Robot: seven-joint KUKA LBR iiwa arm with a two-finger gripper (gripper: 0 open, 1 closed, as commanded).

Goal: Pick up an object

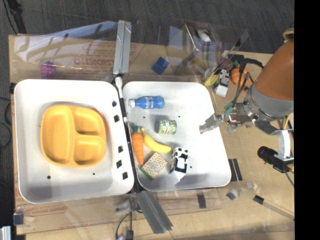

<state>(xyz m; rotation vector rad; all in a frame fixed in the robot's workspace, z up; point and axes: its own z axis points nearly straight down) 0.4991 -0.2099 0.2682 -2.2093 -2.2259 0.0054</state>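
Within the right bin (220,170), candidate objects are clustered at its left side: blue bottle (148,102), green can (168,127), banana (156,144), carrot (137,147). Gripper (207,125) is poised over bare floor at the right, nothing held; finger state cannot be told. Yellow tray (74,134) occupies the left bin (25,134).

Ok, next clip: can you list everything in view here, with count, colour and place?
Bins: two, white, side by side on the bench.
Divided plate: one, yellow, in the left bin.
Bottle: one, blue with a white cap, lying at the top of the right bin.
Can: one, green and white, middle of the right bin.
Banana: one, yellow, lower right bin.
Carrot: one, orange, beside the banana.
Packet: one, patterned, below the banana.
Black-and-white toy: one, lower right bin.
Block: one, blue, behind the bins.
Arm: grey and orange, right side.
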